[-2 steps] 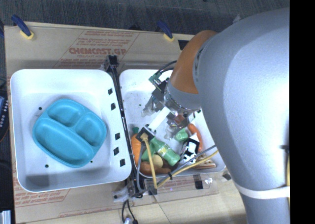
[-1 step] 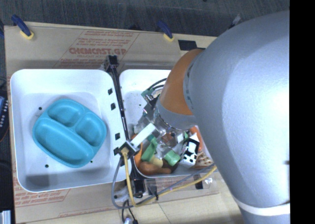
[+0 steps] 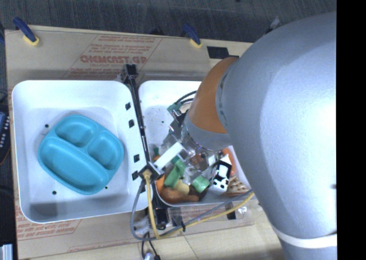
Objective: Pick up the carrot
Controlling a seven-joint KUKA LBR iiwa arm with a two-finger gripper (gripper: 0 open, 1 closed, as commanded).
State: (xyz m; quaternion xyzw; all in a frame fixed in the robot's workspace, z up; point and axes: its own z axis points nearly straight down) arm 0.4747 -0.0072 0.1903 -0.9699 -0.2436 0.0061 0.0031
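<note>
Orange and brown, the carrot point(image 3: 171, 187) is recorded at the near end of the right bin point(image 3: 157, 102), lying among a heap of small toy pieces. Green pieces point(image 3: 199, 184) are seen just beside it, and a black-and-white spotted piece point(image 3: 220, 177) lies a little further toward the arm's side. Yellow and black cables point(image 3: 150, 207) are draped over the near rim of the right bin, below the heap.

Directly over the heap the gripper point(image 3: 186, 164) is lowered into the right bin, close above the carrot; whether its fingers are parted or closed cannot be told, since they are lost among the clutter. No item is seen between them. Above the gripper the orange band point(image 3: 207, 107) of the arm is noted, with the grey body point(image 3: 291, 127) beyond it.

Beside the right bin, across the black divider point(image 3: 136, 122), the left bin point(image 3: 26, 104) is listed, bearing a blue sectioned plate point(image 3: 81, 153). Beyond the right bin, blue clamps point(image 3: 192, 35) are fixed on the cardboard-covered bench point(image 3: 108, 53).
</note>
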